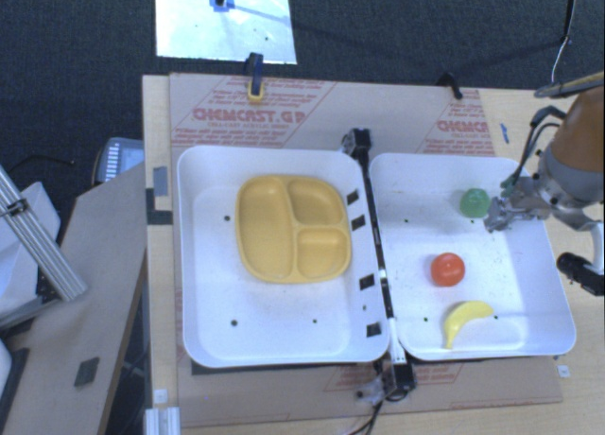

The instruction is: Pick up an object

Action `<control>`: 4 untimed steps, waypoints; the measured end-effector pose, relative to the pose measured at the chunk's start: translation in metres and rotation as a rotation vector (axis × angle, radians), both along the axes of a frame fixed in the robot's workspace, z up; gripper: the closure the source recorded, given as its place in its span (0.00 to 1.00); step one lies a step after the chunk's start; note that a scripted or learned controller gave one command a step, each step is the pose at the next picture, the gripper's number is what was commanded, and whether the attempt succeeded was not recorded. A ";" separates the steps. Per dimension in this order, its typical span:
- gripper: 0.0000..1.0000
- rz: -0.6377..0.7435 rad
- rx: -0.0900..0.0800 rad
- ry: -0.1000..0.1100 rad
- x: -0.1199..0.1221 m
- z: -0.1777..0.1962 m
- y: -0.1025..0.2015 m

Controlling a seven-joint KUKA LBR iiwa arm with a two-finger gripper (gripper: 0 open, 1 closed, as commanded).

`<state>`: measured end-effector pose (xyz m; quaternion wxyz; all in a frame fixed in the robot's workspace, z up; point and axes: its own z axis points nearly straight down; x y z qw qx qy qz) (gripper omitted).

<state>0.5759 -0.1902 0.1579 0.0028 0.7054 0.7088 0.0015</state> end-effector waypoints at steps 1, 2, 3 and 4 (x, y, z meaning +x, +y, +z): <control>1.00 0.001 0.000 0.000 0.002 0.048 0.000; 1.00 0.003 0.002 0.005 -0.013 0.052 0.054; 1.00 0.005 0.004 0.006 -0.017 0.045 0.105; 1.00 0.006 0.004 0.003 -0.018 0.061 0.158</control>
